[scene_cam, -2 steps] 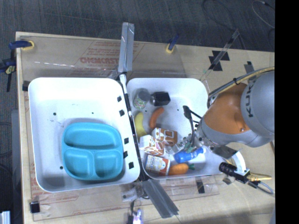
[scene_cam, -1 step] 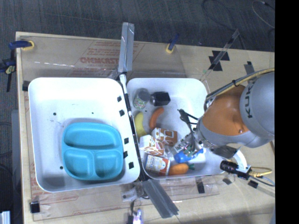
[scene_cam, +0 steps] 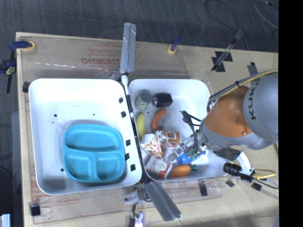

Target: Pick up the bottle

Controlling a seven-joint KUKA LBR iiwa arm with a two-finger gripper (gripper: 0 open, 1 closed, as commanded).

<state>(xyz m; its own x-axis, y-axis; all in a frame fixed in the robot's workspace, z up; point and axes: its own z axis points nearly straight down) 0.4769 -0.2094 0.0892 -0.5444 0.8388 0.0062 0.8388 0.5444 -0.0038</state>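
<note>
The arm (scene_cam: 239, 119) enters from the right and bends over the near right corner of the right bin (scene_cam: 201, 86). The gripper (scene_cam: 191, 148) sits low in that corner, among the clutter; whether it is spread or pressed together cannot be told, because the wrist and surrounding items mask it.

All positions below are given relative to the right bin.

- Bottle (scene_cam: 194, 159): lies on its side against the near wall, at the right end, directly under the gripper (white body with a blue part visible). Contact with the gripper cannot be confirmed.
- Orange item (scene_cam: 179, 171): against the near wall, just left of the bottle.
- Printed cartons (scene_cam: 158, 145): centre of the floor, toward the near wall.
- Banana (scene_cam: 140, 125): along the left wall, mid-depth.
- Orange-red sausage-shaped item (scene_cam: 158, 119): just right of the banana.
- Black object (scene_cam: 162, 99) and can (scene_cam: 143, 100): far left corner, side by side.

The left bin (scene_cam: 42, 126) adjoins the left wall and holds a blue divided tray (scene_cam: 94, 151).
</note>
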